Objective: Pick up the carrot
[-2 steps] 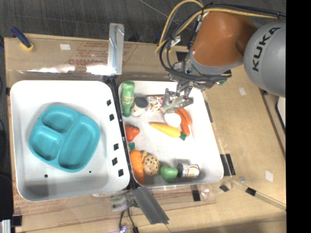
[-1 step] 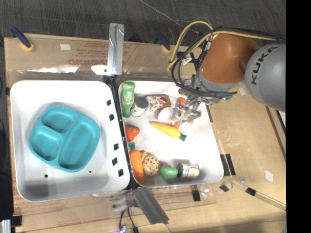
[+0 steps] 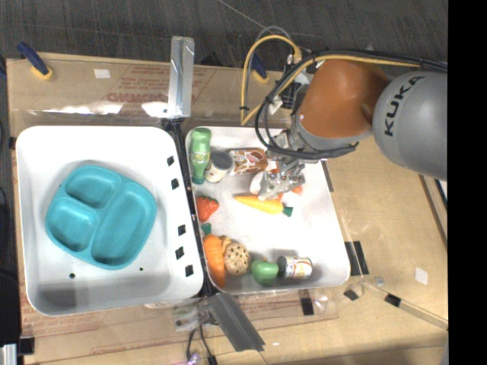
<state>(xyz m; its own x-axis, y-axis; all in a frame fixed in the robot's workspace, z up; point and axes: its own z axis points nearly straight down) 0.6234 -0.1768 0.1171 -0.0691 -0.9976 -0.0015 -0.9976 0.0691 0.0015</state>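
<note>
The carrot (image 3: 259,202) is yellow-orange with a green stub at its right end. It lies flat near the middle of the right bin (image 3: 323,226). My gripper (image 3: 279,182) hangs directly above the carrot's right half, very close to it or touching it. The orange wrist band and grey arm reach in from the right and hide the bin's upper right corner.
A green bottle (image 3: 200,154), a small jar (image 3: 218,166) and a brown packet (image 3: 247,160) line the right bin's far side. A strawberry (image 3: 206,206) lies left of the carrot. An orange fruit (image 3: 214,257), cookie (image 3: 237,258), green fruit (image 3: 264,271) and small can (image 3: 297,267) sit along the near edge. A teal divided plate (image 3: 100,215) fills the left bin.
</note>
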